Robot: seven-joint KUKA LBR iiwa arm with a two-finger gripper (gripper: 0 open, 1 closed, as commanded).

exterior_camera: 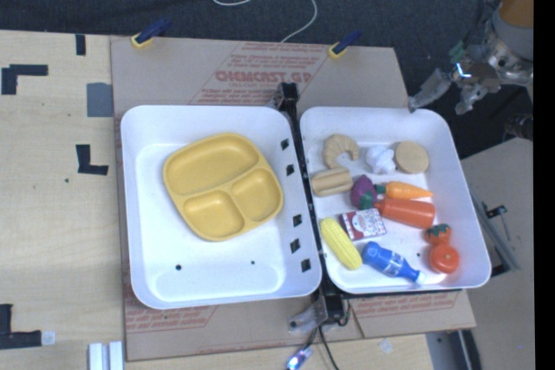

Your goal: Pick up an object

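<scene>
Toys lie together in the right bin (460, 186): a corn cob (341, 243), a blue bottle (390, 262), a tomato (443, 257) and a carrot (406, 191). My gripper (449, 91) hangs spread apart and grasping nothing, beyond this bin's far right corner. The left bin (139, 212) holds a yellow divided plate (223, 185).

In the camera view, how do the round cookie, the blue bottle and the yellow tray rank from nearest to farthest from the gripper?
1. Round cookie, upper right of the right bin, closest to the gripper.
2. Blue bottle, near the right bin's front edge.
3. Yellow tray, in the left bin.
</scene>
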